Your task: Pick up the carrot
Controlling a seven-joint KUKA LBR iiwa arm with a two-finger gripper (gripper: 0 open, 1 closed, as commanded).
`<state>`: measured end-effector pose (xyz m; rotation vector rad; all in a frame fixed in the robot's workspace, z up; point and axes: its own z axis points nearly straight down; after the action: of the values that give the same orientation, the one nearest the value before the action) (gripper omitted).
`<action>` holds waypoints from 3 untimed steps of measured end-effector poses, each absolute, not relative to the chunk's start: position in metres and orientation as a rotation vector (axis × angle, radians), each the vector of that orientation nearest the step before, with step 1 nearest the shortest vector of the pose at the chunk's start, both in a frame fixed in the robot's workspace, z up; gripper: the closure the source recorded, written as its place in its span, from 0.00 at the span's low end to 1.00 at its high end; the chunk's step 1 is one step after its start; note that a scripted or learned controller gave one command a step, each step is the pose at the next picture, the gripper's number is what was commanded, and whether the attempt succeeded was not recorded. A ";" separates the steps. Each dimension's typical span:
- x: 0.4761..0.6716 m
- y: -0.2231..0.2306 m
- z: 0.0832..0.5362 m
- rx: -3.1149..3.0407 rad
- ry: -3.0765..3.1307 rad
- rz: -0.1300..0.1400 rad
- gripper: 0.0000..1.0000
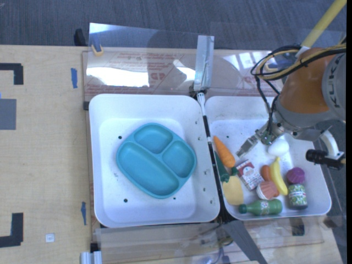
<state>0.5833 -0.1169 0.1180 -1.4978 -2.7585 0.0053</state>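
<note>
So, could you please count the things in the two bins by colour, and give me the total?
Orange: 3, the carrot and two pieces
Yellow: 2, a banana and a pale piece
Green: 2, a bottle and a jar
White: 1, an egg
Purple: 1
Red and white: 1, a packet
Blue: 1, the divided plate
Total: 11

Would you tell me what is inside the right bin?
The right bin holds a carrot, banana, green bottle, purple fruit and other toys; the arm covers its far corner.
</note>
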 end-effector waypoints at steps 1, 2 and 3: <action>0.574 -0.044 0.188 -1.315 -2.862 -0.007 0.00; 0.535 -0.046 0.185 -1.083 -2.948 -0.001 0.00; 0.612 -0.080 0.186 -0.774 -3.053 -0.002 0.00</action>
<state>0.6123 -0.0804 0.1858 -0.7736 -3.0528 -0.0019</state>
